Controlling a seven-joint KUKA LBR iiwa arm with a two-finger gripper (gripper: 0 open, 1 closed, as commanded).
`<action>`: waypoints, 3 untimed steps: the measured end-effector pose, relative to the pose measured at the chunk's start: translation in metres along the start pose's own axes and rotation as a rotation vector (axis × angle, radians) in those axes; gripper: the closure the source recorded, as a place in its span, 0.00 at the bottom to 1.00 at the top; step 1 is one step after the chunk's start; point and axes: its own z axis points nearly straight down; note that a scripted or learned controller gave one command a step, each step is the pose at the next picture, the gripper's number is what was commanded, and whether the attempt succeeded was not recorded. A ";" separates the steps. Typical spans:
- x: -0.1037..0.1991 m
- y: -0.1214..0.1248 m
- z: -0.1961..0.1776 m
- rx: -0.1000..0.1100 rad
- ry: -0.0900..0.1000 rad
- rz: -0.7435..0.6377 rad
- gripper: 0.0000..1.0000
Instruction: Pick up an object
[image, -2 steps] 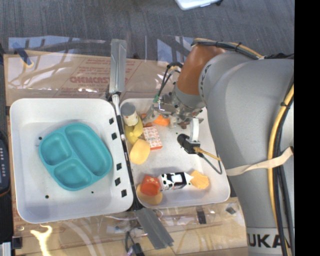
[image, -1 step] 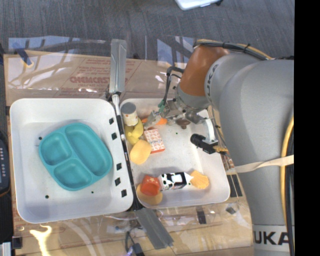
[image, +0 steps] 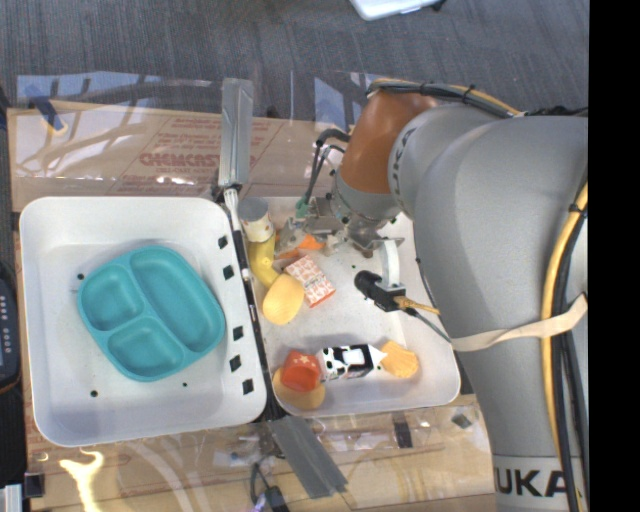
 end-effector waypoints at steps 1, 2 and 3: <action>0.000 0.000 -0.010 0.002 0.000 -0.004 1.00; 0.000 0.000 -0.010 0.002 0.000 -0.005 0.00; 0.015 0.001 -0.001 -0.002 -0.001 0.155 0.00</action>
